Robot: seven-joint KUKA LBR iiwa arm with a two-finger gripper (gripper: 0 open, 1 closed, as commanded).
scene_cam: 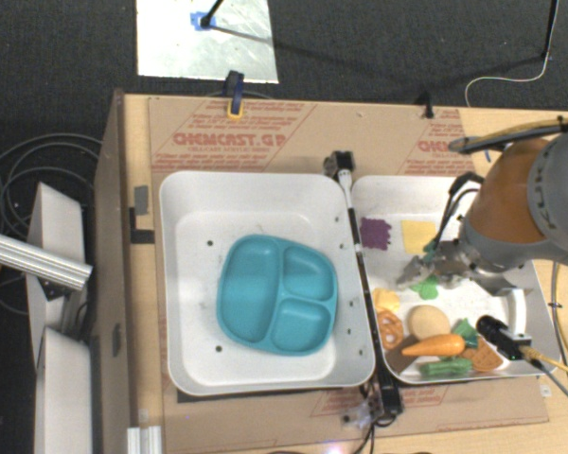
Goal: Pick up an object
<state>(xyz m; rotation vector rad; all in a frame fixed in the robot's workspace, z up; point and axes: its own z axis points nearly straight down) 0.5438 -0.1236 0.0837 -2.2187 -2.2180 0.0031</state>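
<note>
- Gripper (pixel 428 270) sits low in the right-hand bin (pixel 398 197), near its middle, with my grey wrist and orange band trailing off behind it; at this slant I cannot tell how the tool is set, and I see nothing held in it.
- Just beneath and touching the tip, as far as I can judge, lies a small green piece (pixel 428 291). It looks like light moulded plastic, stiff and a bit slick, so I would close across its narrowest width.
- Just beyond that, toward the near rim of the bin, sits a pale egg-shaped object (pixel 429 322). I judge it light and hard, yet rounded and smooth, so it is likely to squirt out unless I take it squarely across its middle.
- Beside the egg lies a carrot (pixel 437 346), long and tapered; a hold across its thicker part seems safest.
- Past the carrot, against the near rim, lies a green bean pod (pixel 445 369), thin and low, hard to get under.
- On the divider side of me are a yellow piece (pixel 386 300) and a pretzel-like orange piece (pixel 390 327), both flat and awkward.
- Farther out on the far side lie a purple piece (pixel 375 233) and a flat yellow slice (pixel 417 234), which sits too flush with the floor to pinch.
- Well apart, in the left-hand bin (pixel 194 216), rests a blue divided plate (pixel 276 293).
</note>
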